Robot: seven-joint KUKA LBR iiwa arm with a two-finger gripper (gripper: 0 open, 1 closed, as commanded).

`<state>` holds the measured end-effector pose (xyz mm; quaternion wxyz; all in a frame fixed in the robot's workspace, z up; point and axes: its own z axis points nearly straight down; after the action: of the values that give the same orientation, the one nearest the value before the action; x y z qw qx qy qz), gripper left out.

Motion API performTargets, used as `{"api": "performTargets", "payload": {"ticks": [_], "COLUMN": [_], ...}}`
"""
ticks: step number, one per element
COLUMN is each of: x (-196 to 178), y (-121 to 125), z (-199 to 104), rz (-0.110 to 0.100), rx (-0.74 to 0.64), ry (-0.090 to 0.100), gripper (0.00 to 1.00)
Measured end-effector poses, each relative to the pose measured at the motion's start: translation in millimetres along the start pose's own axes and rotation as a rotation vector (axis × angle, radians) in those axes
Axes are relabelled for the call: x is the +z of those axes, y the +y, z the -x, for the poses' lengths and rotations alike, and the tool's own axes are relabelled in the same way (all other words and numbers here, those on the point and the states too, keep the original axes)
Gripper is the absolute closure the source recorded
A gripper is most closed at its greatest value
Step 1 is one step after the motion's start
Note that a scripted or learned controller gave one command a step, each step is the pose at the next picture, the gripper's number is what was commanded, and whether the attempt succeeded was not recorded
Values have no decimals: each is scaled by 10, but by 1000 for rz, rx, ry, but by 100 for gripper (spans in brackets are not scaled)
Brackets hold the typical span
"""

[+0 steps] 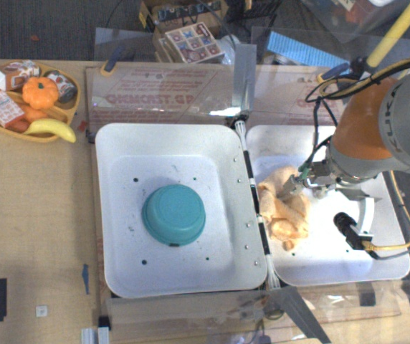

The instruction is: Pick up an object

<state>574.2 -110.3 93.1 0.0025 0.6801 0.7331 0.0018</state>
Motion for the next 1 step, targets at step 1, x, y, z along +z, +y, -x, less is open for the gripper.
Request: {"api": "performTargets", "payload": {"ticks": [1], "x": [16], "y": [-17], "z": [-18], "rz": [8], "rx": [-19], "ry": [-3], "gripper": [0]}}
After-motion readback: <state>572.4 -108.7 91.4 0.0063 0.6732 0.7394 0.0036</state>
